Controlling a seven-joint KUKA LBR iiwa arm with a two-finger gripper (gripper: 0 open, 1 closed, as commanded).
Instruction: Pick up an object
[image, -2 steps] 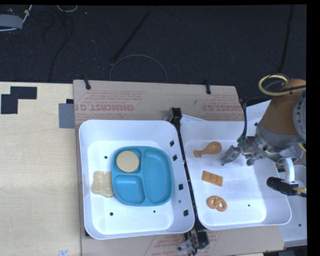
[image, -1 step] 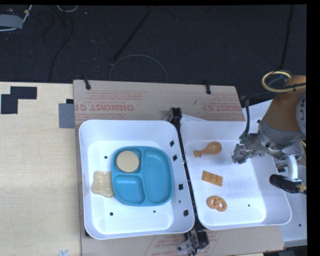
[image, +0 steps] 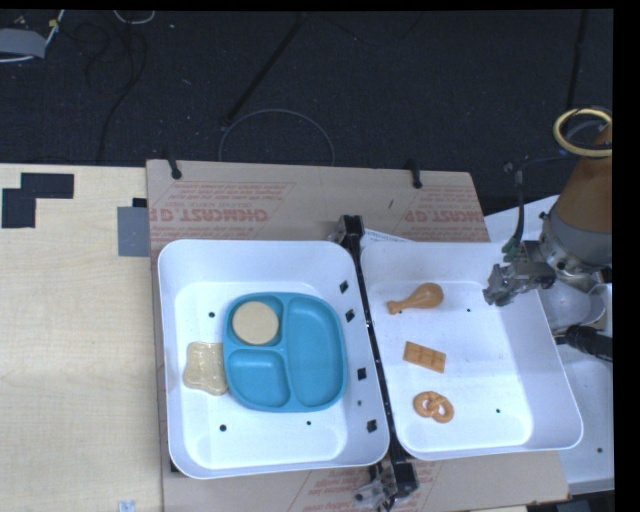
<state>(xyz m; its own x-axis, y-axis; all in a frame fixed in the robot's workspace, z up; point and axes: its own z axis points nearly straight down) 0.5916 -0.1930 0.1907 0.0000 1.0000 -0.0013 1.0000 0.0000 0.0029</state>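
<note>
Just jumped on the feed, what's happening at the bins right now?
The arm is at the right edge of the right bin, its gripper over that bin's upper right part, with nothing seen in it. Three toy foods lie untouched in that bin: a drumstick, a brown bar and a pretzel. The left bin holds a blue divided tray with a round cookie in one compartment, and a pale piece beside the tray.

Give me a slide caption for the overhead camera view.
Gripper hovers at right bin's edge near drumstick.
</note>
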